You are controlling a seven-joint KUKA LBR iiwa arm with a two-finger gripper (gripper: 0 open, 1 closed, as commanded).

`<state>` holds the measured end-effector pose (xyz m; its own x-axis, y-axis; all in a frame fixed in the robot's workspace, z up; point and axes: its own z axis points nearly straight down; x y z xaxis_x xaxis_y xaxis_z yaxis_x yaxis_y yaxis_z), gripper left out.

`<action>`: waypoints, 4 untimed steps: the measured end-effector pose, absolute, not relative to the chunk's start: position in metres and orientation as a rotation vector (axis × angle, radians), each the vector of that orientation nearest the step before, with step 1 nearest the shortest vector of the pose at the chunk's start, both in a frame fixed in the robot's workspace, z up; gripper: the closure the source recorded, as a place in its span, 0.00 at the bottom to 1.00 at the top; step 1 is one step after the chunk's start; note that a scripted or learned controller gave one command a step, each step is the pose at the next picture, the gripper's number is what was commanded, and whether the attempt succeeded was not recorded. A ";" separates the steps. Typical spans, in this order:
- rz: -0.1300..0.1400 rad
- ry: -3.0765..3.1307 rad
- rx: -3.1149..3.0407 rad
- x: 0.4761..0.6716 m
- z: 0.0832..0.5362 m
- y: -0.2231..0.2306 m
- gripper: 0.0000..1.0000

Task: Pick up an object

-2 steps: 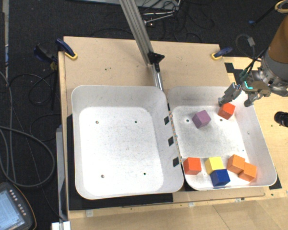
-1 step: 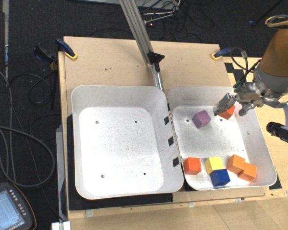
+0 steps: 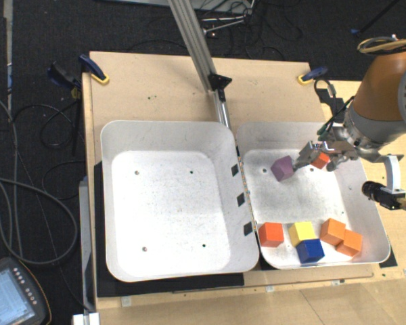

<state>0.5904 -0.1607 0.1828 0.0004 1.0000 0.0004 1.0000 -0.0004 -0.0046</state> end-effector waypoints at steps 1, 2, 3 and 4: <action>0.005 -2.217 -2.220 0.586 0.136 -0.153 0.00; -0.002 -2.222 -2.224 0.588 0.149 -0.154 1.00; -0.004 -2.226 -2.226 0.590 0.193 -0.159 1.00; -0.002 -2.225 -2.222 0.591 0.206 -0.159 1.00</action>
<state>0.5907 -0.1593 0.2057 -0.0011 1.0000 -0.0012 1.0000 0.0011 0.0034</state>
